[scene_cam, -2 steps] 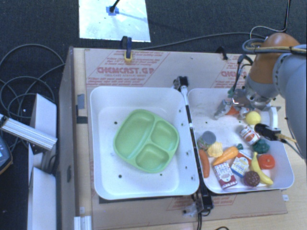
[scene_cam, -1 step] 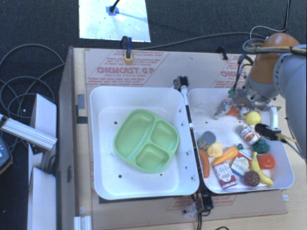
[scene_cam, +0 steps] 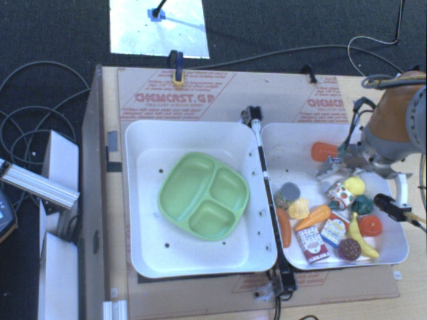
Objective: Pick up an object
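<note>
Yellow lemon (scene_cam: 355,185) lies just beside the jaws (scene_cam: 337,171).

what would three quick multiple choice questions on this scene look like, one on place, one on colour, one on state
1. Where is the divided plate?
A. left bin
B. right bin
C. bench outside the bins

2. What colour is that plate?
A. red
B. green
C. blue

3. How does the plate lie?
A. flipped over
B. standing on edge
C. flat, compartments up

Answers:
1 A, it rests on the left bin's floor.
2 B, it is pale green.
3 C, its three hollows face the camera.
</note>
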`<state>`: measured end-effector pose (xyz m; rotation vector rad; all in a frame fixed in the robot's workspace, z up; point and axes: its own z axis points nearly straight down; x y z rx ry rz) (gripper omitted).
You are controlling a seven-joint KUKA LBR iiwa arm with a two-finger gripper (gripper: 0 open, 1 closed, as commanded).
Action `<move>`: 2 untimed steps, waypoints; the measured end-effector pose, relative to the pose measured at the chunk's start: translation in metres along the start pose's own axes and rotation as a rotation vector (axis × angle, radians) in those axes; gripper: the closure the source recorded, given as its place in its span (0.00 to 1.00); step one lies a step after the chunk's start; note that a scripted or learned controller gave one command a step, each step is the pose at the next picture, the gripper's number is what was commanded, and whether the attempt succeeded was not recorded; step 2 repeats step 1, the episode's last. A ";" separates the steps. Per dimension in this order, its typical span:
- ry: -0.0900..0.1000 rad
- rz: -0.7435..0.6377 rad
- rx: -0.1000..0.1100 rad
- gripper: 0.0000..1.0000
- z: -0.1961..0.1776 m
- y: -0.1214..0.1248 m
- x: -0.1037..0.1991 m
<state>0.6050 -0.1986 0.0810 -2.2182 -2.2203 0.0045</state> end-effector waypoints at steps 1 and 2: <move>0.003 -0.003 0.003 0.00 0.001 0.037 0.057; 0.003 -0.003 0.003 0.00 0.001 0.037 0.057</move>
